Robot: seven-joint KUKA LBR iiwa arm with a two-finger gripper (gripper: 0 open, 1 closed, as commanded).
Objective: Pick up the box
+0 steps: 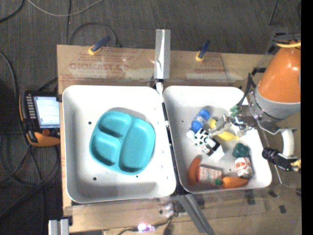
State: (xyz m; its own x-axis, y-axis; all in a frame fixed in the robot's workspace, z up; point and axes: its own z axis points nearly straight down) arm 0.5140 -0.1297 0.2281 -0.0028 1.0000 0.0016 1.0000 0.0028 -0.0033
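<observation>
Nearest to the camera, at the bottom edge of the right bin (pixel 254 182), lie a toy carrot (pixel 233 181) and the box (pixel 210 173), a flat reddish pack with a pale label, just beside the carrot and touching a red sausage-shaped toy (pixel 194 168) on its left. The gripper (pixel 234 120) hangs above the upper right part of this bin, under the grey arm (pixel 275 106) with its orange band, well apart from the box. Whether the jaws are spread or pressed together I cannot tell, because the metal parts are small and mixed with the things below; nothing is clearly seen between them. Close under the gripper lies a yellow thing (pixel 226 135), and to the left are a blue and white bottle (pixel 199 120) and a black and white spotted toy (pixel 203 140). A dark green thing (pixel 240 149) and a small can (pixel 243 166) with a red and white label lie near the right wall. The left bin (pixel 73 175) holds a turquoise divided plate (pixel 122 141). Both bins stand on a brown wooden bench (pixel 112 65), held with two clamps (pixel 99 44) with yellow and blue handles. A red print on the board is too faint to read. A handheld control pad (pixel 41 117) with a lit screen lies at the left on the dark carpet floor (pixel 39 28), where some cables run.
</observation>
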